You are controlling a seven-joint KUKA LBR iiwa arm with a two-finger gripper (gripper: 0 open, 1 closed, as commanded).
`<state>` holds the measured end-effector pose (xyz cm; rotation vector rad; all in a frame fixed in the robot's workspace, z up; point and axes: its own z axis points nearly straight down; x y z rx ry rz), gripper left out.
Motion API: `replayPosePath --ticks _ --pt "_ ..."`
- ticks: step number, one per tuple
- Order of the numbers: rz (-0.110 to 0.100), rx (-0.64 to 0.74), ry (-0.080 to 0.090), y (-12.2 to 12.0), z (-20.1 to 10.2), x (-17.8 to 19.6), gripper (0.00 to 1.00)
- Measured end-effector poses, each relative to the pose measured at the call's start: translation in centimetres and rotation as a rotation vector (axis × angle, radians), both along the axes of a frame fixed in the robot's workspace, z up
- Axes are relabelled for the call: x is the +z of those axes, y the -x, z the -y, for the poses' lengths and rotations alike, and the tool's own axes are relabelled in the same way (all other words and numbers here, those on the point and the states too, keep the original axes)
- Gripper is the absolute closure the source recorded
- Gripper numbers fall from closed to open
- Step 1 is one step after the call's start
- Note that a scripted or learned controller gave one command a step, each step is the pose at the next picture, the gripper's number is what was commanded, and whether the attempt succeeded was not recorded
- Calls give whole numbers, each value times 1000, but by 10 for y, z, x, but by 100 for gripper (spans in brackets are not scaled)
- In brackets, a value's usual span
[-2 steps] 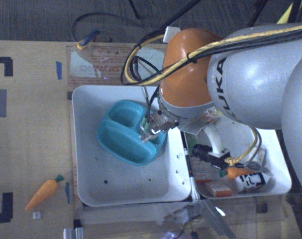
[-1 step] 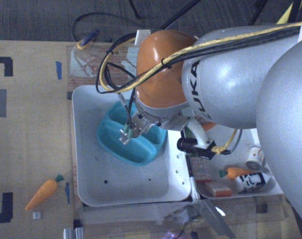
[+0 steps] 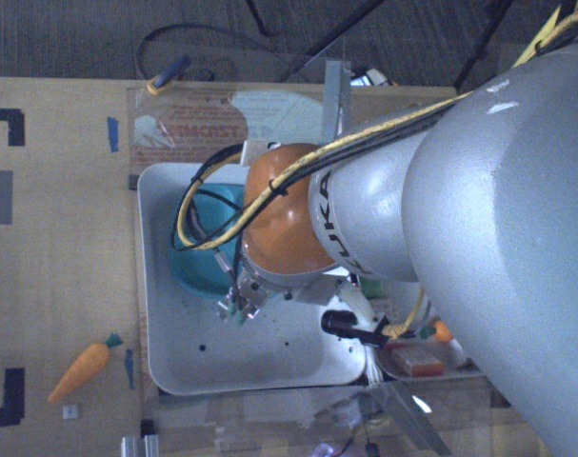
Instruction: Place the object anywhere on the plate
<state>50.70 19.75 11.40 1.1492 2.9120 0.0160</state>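
Over the left of the 2 white bins (image 3: 165, 350), the grey arm (image 3: 479, 217) reaches in from the right, its orange band (image 3: 284, 222) hanging above a teal plate (image 3: 198, 265) that lies in the upper part of that bin. We see the gripper (image 3: 236, 307) low down, just past the plate's lower edge and close to the bin floor, but it is small and partly hidden by the wrist, so we cannot tell its state, nor whether anything is in it. A toy carrot (image 3: 79, 369) lies on the wooden bench (image 3: 60, 255) outside the bin, well apart from the plate, near the lower left. We cannot tell whether the carrot is the object meant, since other small items (image 3: 422, 350) sit in the right bin, mostly covered by the arm. We judge the step in hand to be either the approach to the plate or the release. If something is being carried, the next move calls for shifting the gripper up over the teal surface and letting go there, not onto the bare bin floor beside it.
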Motion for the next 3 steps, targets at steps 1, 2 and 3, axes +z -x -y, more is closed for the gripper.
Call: replayPosePath --ticks 1,2,3 --pt "-13 -185 4 28 -14 111 100" --pt "-16 -101 5 28 7 68 100" --pt "-11 -60 4 -20 -5 167 100"
